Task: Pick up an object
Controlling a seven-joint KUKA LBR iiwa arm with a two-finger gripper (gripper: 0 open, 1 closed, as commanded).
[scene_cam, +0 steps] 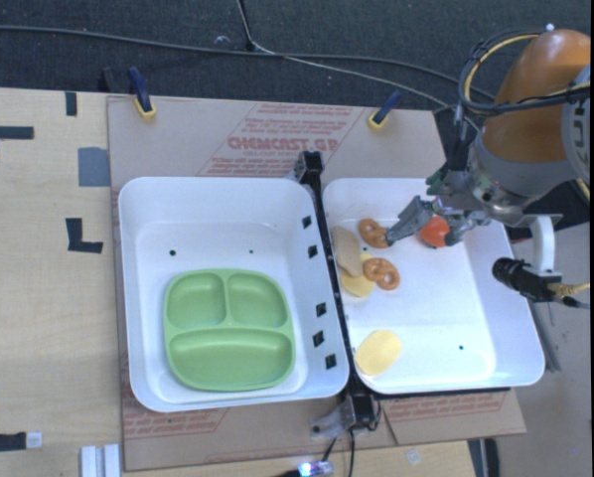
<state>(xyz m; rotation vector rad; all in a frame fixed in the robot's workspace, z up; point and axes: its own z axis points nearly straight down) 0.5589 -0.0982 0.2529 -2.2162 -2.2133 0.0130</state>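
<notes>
The grasp step is judged under way: in the right bin's [496, 361] upper part the pincer [433, 229], fingers spread, straddles an orange-red object [435, 232], so closing, then lifting, is called for.

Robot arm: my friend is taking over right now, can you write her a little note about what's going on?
Gripper: down in the right bin, fingers spread, with a small orange-red piece between them; I can't tell if it is really gripped.
Things: two pretzels and pale yellow pieces lie in the right bin. A green divided plate sits in the left bin.
Done: arm has reached an object.
Left: close on it and lift it clear of the bin.
</notes>
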